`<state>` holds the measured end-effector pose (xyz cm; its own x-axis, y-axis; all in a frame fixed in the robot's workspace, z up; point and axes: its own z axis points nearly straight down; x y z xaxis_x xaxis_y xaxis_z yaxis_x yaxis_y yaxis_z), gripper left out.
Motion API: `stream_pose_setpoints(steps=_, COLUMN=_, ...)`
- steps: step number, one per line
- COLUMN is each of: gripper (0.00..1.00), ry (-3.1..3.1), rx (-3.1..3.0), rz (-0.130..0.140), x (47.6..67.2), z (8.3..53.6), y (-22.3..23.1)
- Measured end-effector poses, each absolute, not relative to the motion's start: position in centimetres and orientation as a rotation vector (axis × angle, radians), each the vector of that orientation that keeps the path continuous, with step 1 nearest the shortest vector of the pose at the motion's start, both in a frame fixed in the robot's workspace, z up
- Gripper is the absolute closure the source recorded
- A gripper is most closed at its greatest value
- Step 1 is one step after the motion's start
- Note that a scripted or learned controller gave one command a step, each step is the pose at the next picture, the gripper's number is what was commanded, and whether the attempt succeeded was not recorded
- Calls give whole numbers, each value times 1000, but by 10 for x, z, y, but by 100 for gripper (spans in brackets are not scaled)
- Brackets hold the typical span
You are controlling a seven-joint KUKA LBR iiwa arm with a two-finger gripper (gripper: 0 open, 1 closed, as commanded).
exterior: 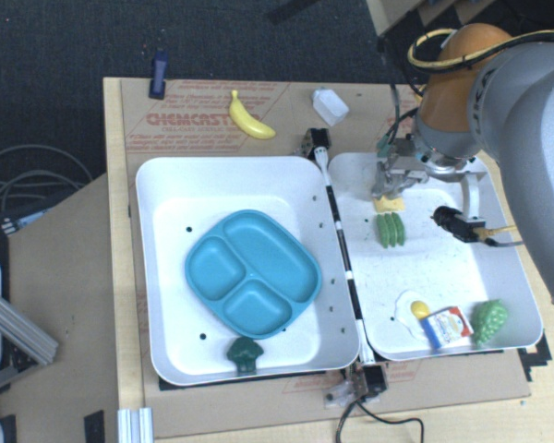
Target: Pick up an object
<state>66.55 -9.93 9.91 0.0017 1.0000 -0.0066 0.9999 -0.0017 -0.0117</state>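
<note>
Gripper (pixel 389 188) low in right bin (pixel 508 275), at 12 o'clock of green pod (pixel 391 230); finger state can't tell. Approach step, imo. Next: drop onto pod, close, lift.

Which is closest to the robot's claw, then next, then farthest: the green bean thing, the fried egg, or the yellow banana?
From the gripper:
1. Green bean pod, just below it in the right bin.
2. Fried egg, lower in that bin.
3. Banana, on the cardboard behind the left bin.
</note>
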Motion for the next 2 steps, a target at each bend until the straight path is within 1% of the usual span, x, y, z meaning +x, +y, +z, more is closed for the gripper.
stream_pose_setpoints(steps=1, gripper=0, ry=-2216, rx=-2220, rz=22, x=665, z=97, y=-99)
stream_pose_setpoints(steps=2, gripper=100, ry=-2219, rx=-2221, rz=20, x=665, z=108, y=-99)
